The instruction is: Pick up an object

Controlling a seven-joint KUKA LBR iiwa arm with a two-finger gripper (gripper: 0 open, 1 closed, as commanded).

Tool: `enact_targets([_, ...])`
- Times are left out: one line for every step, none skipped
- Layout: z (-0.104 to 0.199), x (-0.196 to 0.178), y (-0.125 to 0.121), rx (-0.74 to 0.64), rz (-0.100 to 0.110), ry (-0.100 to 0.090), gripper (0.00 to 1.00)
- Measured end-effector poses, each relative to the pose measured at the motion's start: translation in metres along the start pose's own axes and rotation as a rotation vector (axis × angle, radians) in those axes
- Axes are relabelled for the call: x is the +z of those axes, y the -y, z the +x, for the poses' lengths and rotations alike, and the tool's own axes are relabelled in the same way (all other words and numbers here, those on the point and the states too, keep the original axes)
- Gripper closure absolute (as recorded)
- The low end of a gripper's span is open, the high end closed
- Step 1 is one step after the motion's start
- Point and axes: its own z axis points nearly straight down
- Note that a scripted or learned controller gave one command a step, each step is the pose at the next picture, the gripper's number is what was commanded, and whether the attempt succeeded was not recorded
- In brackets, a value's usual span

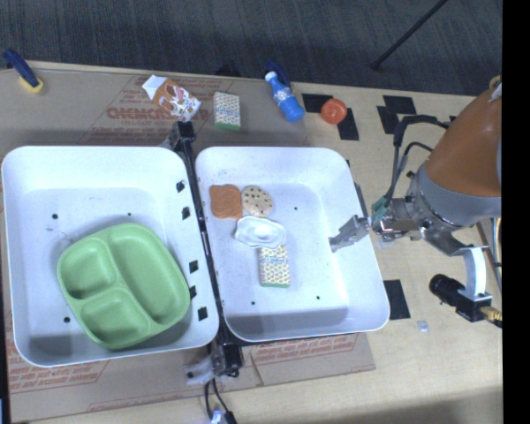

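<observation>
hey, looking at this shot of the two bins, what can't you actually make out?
- Gripper, camera view: too small and blurred at the right bin's rim to tell open or shut.
- Arm: cut off by the right edge.
- Small packet and bag: print too small to read.
- Green tray: hides the left bin's floor beneath.

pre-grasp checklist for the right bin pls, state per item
1. Targets in right bin: orange piece, cookie, white cup, patterned packet: ok.
2. Items separated: cup touches packet, orange piece touches cookie: not ok.
3. Gripper over right bin, at its right wall: ok.
4. Gripper above a target: not ok.
5. Jaws state: cannot tell.
6. Green tray out of the path, in left bin: ok.
</observation>
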Motion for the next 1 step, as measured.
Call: enact_targets([0.0306, 0.1405, 0.009, -0.002, -0.001, -0.001, 0.0])
